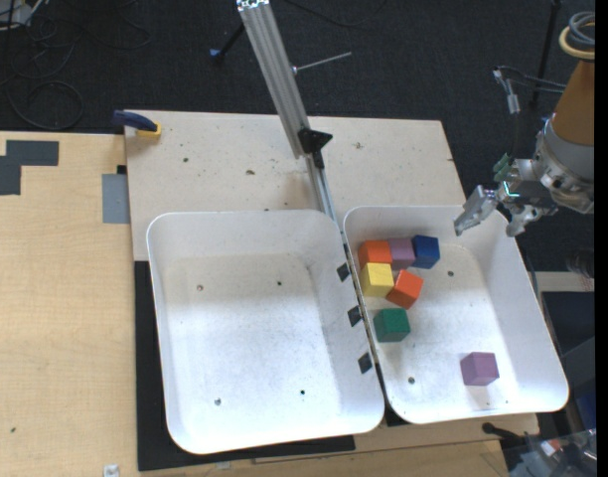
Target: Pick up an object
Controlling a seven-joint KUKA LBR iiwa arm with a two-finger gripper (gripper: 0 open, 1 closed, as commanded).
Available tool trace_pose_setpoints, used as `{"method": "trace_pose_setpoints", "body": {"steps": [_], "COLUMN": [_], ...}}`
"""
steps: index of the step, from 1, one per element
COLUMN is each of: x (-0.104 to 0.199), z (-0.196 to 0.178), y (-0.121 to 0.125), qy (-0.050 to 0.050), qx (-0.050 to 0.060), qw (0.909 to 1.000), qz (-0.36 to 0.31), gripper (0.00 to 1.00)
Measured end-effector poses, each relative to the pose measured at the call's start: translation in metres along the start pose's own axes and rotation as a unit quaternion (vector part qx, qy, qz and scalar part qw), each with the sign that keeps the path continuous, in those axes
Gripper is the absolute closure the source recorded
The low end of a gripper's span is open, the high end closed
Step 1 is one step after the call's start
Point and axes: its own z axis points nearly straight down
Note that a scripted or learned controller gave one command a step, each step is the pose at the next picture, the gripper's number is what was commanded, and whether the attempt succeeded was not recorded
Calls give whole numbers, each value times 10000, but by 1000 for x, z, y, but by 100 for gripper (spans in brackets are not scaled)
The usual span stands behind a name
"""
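In the right bin [523,296] a cluster of blocks lies against the left wall: an orange cube [376,252], a mauve cube [401,251], a blue cube [425,250], a yellow cube [379,277], a second orange cube [405,288] and a green cube [391,323]. A purple cube [479,368] sits alone near the bin's front right. My gripper [495,213] hangs over the bin's far right rim, above and to the right of the cluster. Its fingers are spread apart and nothing sits between them.
The left bin [185,266] adjoins the right one, with black clips along the shared wall. A slanted aluminium bar [282,78] rises behind the bins. A blue-and-yellow clamp [137,123] lies at the bench's far left corner.
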Motion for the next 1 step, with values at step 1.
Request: {"method": "trace_pose_setpoints", "body": {"steps": [1], "x": [0], "z": [-3], "y": [1], "qy": [-6], "qx": [-22], "qw": [10000], "qz": [-7], "gripper": [0]}}
